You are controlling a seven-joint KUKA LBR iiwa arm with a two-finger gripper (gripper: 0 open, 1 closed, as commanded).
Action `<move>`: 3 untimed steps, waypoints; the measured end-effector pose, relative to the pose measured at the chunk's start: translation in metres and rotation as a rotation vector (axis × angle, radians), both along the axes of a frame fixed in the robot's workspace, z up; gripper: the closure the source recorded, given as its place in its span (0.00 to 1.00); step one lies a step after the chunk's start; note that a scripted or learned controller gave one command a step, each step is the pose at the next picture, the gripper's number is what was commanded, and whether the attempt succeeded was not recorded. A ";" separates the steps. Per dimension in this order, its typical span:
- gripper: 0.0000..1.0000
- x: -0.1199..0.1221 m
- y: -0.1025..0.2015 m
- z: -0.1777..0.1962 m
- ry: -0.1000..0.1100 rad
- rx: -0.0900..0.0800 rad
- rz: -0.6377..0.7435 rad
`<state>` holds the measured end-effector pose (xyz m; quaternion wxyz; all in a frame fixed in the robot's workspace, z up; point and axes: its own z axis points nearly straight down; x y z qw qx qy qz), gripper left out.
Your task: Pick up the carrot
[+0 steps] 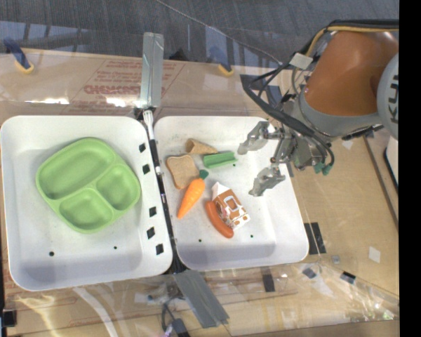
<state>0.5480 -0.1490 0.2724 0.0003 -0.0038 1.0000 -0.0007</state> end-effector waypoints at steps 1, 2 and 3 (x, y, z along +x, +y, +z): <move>0.00 0.071 -0.004 -0.151 -0.018 -0.004 0.110; 0.00 0.072 0.055 -0.179 -0.002 0.003 0.101; 1.00 0.075 0.055 -0.165 -0.010 0.001 0.106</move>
